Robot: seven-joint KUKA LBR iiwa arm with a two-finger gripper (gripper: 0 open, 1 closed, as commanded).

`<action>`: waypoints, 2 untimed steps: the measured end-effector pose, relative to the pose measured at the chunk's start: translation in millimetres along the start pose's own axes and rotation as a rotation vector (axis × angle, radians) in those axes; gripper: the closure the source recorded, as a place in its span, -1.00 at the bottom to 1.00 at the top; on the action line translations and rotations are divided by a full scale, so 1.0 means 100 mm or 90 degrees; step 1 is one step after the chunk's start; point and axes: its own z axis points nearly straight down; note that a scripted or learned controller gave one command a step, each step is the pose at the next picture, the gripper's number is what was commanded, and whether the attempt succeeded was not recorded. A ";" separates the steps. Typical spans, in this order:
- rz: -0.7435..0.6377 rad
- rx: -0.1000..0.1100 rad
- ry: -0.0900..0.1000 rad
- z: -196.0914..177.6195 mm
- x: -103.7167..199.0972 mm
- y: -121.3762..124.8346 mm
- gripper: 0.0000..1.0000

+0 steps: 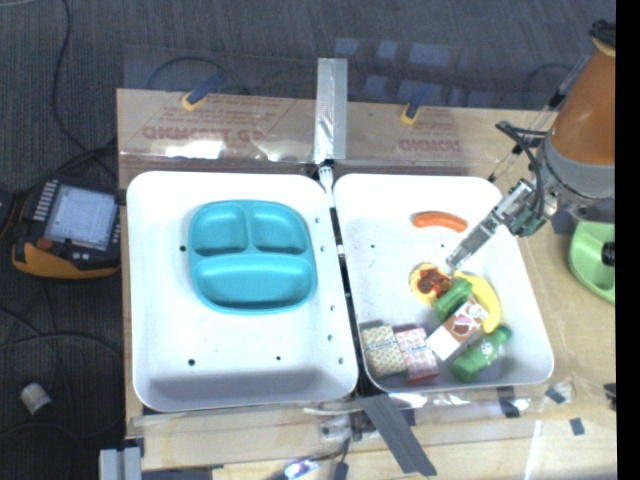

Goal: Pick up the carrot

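Grey arm (585, 118) slants down-left | gripper (455, 260) — grip unclear | carrot (439, 221) just beside

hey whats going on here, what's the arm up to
A grey and orange robot arm reaches in from the right over the right-hand white bin. Its end effector hangs low in that bin, just below the orange carrot and above a pile of toy food in the bin's lower part. The carrot lies on the bin floor by itself, not gripped. The left bin holds a blue divided plate.
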 end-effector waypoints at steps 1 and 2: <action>-0.071 0.001 0.003 1.43 0.29 0.22 -1.00; -0.093 0.001 0.001 1.70 -0.37 -0.31 -1.00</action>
